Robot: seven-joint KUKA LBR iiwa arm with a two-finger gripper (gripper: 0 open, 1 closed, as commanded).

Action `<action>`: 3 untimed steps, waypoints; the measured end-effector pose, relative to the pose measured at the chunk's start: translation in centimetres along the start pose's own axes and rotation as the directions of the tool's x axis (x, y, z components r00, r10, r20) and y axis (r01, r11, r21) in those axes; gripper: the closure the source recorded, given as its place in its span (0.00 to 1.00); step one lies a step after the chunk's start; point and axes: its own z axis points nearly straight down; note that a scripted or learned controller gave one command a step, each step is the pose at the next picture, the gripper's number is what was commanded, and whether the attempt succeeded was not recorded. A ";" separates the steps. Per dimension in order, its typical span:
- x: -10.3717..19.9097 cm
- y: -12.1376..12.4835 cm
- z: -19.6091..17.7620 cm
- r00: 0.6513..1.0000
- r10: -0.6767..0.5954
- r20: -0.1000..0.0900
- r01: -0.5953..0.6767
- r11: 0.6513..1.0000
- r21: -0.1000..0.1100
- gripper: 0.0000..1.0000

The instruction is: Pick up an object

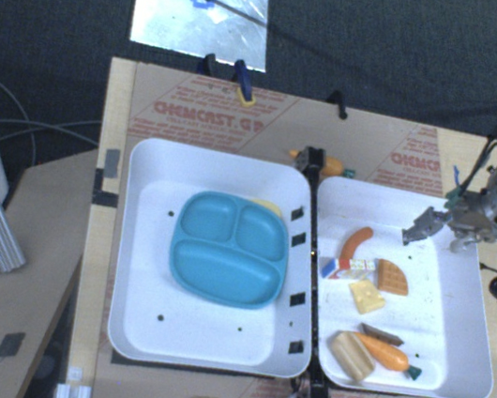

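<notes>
Hovering above the right bin's (479,348) upper corner, the tool (439,227) grasps nothing, fingers spread. Toy foods, including a sausage (356,241), lie below-left; next comes descending onto one.

Right bin (481,339) holds all loose objects, none gripped. Red sausage (355,241) lies tilted near bin centre. Below it a small red-blue-white piece (347,270), touching a brown waffle-like wedge (393,277). Yellow cheese wedge (366,296) just below. Carrot (386,352) and beige bread roll (350,354) lie side by side near the front wall.
</notes>
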 end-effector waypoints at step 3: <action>-0.9 -0.2 11.3 1.000 -0.001 0.002 0.001 1.000 -0.009 0.00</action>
